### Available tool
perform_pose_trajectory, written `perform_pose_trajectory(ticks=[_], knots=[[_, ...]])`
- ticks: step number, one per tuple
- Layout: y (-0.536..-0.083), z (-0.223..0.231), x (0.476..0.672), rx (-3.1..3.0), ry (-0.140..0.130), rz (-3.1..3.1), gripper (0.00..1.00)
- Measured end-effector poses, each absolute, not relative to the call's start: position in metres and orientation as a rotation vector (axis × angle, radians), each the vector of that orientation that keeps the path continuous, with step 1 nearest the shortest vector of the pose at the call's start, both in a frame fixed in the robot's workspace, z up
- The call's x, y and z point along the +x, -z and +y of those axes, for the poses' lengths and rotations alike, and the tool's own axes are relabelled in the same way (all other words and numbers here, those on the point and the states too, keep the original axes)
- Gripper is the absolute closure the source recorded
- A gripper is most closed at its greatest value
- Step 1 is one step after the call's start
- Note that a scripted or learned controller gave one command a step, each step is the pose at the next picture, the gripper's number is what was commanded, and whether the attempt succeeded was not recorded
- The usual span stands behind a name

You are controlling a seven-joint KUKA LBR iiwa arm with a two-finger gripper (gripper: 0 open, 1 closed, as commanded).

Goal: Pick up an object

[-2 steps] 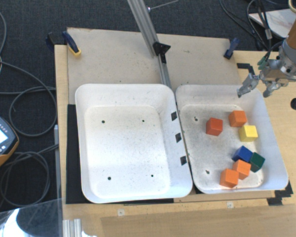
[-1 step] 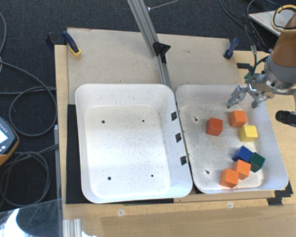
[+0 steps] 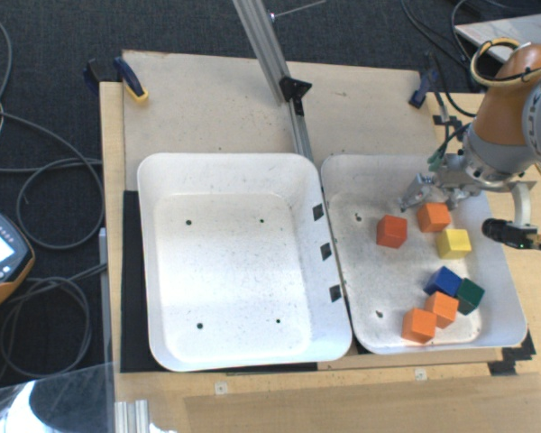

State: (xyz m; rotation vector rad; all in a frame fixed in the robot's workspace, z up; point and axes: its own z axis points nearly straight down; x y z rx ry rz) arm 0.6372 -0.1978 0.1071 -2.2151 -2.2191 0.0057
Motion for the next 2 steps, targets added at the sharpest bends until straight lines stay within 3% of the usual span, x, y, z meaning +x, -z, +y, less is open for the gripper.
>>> perform_pose_trajectory(ticks=[1, 2], knots=[[-0.123, -0.198, 0.64, -2.22, 0.003, -2.225, 1.0], [-0.186, -0.19, 0.641, -2.224, 0.007, -2.23, 1.0]])
